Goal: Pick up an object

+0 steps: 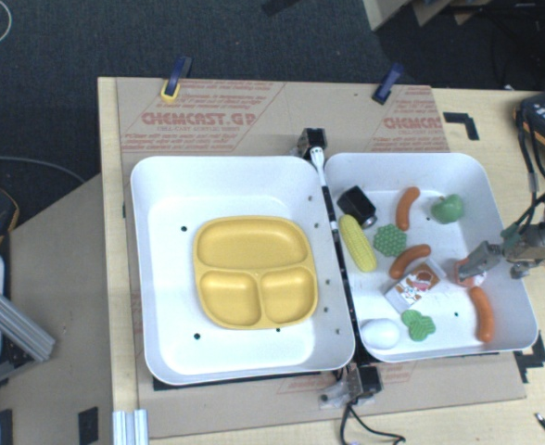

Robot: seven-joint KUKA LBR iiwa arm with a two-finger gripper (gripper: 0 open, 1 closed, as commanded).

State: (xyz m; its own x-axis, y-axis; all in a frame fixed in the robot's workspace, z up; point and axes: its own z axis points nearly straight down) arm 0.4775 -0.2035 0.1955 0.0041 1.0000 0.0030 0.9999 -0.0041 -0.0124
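Bench (254, 119) of brown board with red lettering, set on dark carpet; two blue clamps at its far edge. Left bin (161, 248), the larger spread of white, carries a yellow divided plate (254, 269) lying flat, one long compartment on the far side and two small ones on the near side. Right bin (467, 179) holds the small items. The arm is mostly cut off at the right edge; the part that reaches in is grey, thin and blurred, and the gripper (472, 267) sits low over the bin's right side, just beside the red end of a sausage (481, 311). Whether it is released or clenched cannot be told, and nothing can be made out between the tips. That sausage lies with its long axis running near to far, close to the right wall. A second sausage (409, 260) lies slanted mid-bin, a third (404, 208) nearly upright farther back. Corn cob (357, 242) lies along the left wall, long axis near to far, with a black block (357, 206) at its far end. Two broccoli pieces (390, 240) (419, 324), a green ball (448, 209), a small printed carton (411, 288), a white egg (380, 333).
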